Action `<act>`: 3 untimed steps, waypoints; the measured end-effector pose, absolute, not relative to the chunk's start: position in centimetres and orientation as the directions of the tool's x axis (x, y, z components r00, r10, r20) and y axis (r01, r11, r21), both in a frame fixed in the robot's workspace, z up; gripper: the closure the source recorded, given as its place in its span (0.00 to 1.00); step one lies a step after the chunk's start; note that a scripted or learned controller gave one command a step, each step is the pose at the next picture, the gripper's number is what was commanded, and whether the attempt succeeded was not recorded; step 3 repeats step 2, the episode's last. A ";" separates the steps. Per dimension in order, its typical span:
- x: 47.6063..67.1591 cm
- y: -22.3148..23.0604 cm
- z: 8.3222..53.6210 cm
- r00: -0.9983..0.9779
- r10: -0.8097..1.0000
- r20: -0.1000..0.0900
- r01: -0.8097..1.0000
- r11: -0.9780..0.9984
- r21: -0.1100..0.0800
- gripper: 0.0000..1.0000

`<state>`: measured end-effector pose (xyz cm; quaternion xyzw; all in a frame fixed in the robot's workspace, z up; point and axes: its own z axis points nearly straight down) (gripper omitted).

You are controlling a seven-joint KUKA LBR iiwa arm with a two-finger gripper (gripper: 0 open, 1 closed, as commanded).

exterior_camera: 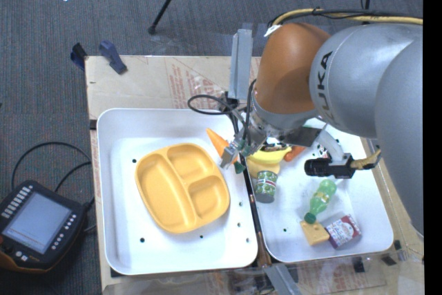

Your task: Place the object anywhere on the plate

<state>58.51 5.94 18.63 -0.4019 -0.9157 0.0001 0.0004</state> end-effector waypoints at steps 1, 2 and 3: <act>58.5 5.9 18.7 -0.677 0.736 0.000 0.736 0.677 0.000 0.00; 58.5 5.9 18.7 -0.677 0.736 0.000 0.736 0.677 0.000 0.00; 58.5 5.9 18.7 -0.677 0.736 0.000 0.736 0.677 0.000 0.00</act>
